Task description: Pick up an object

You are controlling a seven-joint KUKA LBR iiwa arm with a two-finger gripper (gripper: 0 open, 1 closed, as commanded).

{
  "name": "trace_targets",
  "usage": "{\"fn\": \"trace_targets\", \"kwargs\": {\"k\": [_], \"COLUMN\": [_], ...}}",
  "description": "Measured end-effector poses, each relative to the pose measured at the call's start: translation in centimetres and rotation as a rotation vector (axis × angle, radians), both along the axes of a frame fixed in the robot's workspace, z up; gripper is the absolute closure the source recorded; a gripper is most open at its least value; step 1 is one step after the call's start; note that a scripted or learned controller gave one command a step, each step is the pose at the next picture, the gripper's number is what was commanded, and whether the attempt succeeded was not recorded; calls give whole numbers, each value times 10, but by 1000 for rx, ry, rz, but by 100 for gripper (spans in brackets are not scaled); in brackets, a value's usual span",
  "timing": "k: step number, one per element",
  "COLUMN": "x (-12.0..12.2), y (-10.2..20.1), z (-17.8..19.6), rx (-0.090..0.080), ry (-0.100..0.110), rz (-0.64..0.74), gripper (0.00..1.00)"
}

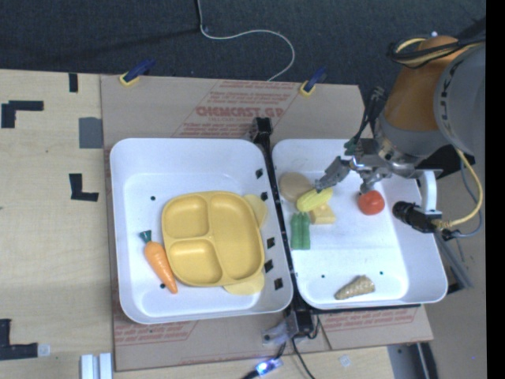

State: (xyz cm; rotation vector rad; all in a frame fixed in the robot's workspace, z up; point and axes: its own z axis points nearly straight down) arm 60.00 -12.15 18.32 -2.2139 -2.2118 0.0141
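My gripper hangs over the back of the right bin, open, with nothing between its fingers. One finger points down-left toward a yellow piece; the other finger sits just above a red tomato. A green stick lies near the bin's left wall, below a tan round piece. A small yellow block rests beside the yellow piece. A tan wedge lies near the front wall.
The left bin holds a yellow divided plate, an orange carrot beside it, and pale yellow flat pieces poking out under the plate. Black clips line the shared wall between the bins.
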Motion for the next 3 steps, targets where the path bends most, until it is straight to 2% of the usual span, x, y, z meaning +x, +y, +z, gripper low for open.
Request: {"fn": "trace_targets", "kwargs": {"k": [1,3], "x": [3,1], "y": [0,-7], "z": [7,-96], "rx": [-2,-2], "ry": [-13,-11], "rz": [3,3], "gripper": [0,0]}}
